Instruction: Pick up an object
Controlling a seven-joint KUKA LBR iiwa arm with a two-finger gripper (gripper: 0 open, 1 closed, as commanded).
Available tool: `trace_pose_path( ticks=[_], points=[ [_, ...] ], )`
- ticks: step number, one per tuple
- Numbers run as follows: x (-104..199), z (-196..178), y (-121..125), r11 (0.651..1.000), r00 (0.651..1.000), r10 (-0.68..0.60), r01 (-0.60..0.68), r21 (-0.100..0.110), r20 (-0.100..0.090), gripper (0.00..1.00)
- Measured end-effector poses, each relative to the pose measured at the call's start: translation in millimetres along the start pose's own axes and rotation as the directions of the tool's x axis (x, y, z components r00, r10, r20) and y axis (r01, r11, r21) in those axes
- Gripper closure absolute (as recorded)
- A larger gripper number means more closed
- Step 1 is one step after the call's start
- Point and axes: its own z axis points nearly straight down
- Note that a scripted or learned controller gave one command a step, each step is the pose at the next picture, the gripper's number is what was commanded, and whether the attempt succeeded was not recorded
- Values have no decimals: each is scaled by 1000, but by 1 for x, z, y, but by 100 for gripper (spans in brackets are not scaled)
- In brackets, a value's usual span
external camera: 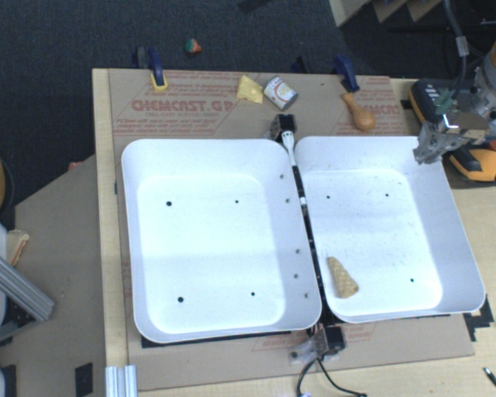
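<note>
While my jaws hover at the right bin's far corner, grip state unclear, a tan wedge lies well apart near the front-left, long axis pointing away.

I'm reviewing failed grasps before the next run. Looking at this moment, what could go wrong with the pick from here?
1. The tan cone-shaped object lies low in the right white bin, close to its left wall; the fingers might strike the wall or rim.
2. The gripper sits at the bin's far right corner, well away from the object, so it needs a long diagonal move and small aiming errors could produce a miss.
3. The object's tapered shape may slip from a two-finger pinch.
</note>
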Motion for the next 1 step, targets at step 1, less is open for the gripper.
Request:
trace_pose_path(
  ticks=[1],
  points=[
    [-38, -82, -28, 1000, 1000, 11, -11, -17, 9, 100]
  ],
)
